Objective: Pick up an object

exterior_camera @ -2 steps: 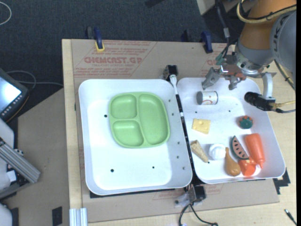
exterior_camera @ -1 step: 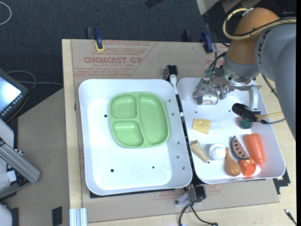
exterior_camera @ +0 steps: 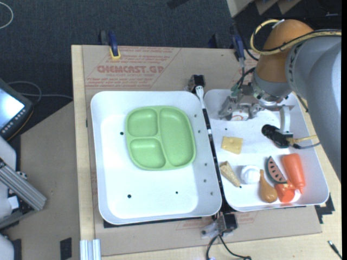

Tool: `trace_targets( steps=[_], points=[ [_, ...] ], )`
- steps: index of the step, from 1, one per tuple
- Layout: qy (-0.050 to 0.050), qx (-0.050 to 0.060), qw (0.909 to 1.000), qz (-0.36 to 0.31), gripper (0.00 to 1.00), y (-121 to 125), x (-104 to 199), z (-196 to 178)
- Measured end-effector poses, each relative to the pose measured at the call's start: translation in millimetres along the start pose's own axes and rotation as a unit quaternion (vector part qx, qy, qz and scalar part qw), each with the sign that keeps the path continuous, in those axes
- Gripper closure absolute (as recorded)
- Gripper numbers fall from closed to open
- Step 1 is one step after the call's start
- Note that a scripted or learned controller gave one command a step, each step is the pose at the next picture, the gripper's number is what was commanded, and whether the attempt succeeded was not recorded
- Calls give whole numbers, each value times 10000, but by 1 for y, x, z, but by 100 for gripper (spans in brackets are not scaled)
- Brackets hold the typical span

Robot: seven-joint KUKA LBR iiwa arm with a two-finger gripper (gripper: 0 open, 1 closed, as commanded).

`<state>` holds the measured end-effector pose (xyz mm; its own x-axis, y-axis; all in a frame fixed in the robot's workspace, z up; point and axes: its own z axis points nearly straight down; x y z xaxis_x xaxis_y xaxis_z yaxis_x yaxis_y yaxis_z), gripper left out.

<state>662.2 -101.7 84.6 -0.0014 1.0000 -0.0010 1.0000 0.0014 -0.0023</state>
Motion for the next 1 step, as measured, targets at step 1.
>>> trace_targets(
  steps=[1],
  points=[
    [-2,-39,10000,4,100,2,0,-14]
  ],
)
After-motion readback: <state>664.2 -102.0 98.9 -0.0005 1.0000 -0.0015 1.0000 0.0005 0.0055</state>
